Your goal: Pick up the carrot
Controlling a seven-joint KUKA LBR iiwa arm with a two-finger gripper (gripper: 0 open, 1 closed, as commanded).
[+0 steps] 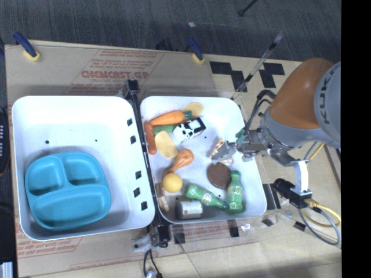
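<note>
In the right bin (pixel 243 133), near its upper edge, the carrot (pixel 167 119) lies on its side, orange with a green tip, just beside a black-and-white toy (pixel 190 128) and above a pale yellow piece (pixel 166 144). The arm (pixel 301 106) reaches in from the right, and its tool (pixel 222 150) hangs low over the middle of that bin, well apart from the carrot; whether it is apart or together I cannot tell. Below it sit a brown round cookie (pixel 218 175), two green bottles (pixel 220 197), a can (pixel 188 208) and a lemon (pixel 171 183). The left bin (pixel 35 112) holds a blue divided tray (pixel 66 187) on the tabletop (pixel 104 68).
</note>
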